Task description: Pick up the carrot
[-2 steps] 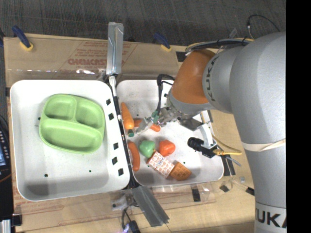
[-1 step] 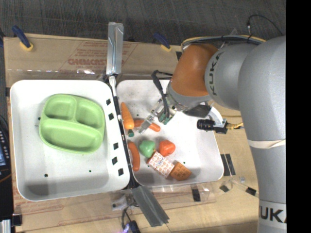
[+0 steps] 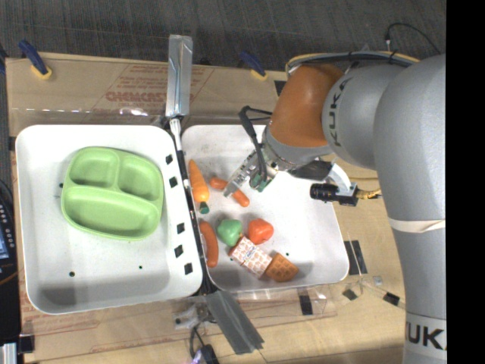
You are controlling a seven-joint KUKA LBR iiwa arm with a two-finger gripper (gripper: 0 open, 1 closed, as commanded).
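Note:
The carrot (image 3: 198, 182) is a long orange piece with a green end (image 3: 203, 207). It lies along the left wall of the right bin (image 3: 322, 226), pointing towards the back. My gripper (image 3: 250, 183) hangs low over the middle of that bin, about a carrot's length to the right of the carrot and apart from it. It is open, one finger (image 3: 241, 179) grey and the other dark with green. A slim orange piece (image 3: 241, 198) shows on both sides of the grey fingertip, with its other end at the left (image 3: 218, 182).
In front of the gripper lie a green pepper (image 3: 229, 230), a red piece (image 3: 260, 230), a sausage (image 3: 210, 243), a patterned box (image 3: 248, 254) and a brown waffle (image 3: 282, 268). The left bin (image 3: 45, 279) holds a green divided plate (image 3: 114, 192).

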